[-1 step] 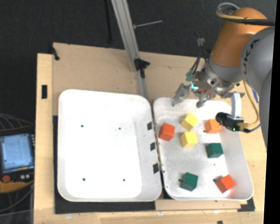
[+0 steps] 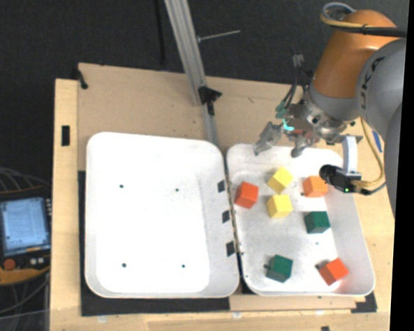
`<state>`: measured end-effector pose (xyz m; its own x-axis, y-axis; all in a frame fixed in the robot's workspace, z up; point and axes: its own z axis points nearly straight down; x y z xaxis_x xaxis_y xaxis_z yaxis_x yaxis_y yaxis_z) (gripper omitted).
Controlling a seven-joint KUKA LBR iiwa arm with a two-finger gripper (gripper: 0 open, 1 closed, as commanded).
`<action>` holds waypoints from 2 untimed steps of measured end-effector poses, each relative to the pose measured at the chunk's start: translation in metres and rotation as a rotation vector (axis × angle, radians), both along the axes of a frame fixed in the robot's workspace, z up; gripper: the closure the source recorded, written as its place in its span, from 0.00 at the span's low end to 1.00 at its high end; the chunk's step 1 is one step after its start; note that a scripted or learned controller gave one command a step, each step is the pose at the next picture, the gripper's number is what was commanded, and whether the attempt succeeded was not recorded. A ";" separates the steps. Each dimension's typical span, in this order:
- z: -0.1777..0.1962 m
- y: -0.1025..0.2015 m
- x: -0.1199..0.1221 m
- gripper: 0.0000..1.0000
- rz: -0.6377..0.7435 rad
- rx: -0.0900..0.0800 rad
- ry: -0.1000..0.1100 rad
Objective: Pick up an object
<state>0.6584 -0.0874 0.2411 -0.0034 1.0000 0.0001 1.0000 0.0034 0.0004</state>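
gripper hangs w/ jaws spread, nothing between them, over upper edge of right bin, upper right of frame. just below it a small yellow cube; another yellow cube under that.

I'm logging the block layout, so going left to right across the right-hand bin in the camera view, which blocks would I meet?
Orange block at the bin's left side → lower green block → upper orange block → orange block at the lower right. The two yellow blocks and the upper green block overlap others in left-right position, so I left them out.
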 end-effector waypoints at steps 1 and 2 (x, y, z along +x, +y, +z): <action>-0.043 0.003 -0.001 0.00 0.000 -0.002 0.003; -0.102 -0.006 0.001 0.00 -0.005 -0.003 0.005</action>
<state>0.6592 -0.0939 0.1395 0.0018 1.0000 -0.0028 1.0000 -0.0018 -0.0045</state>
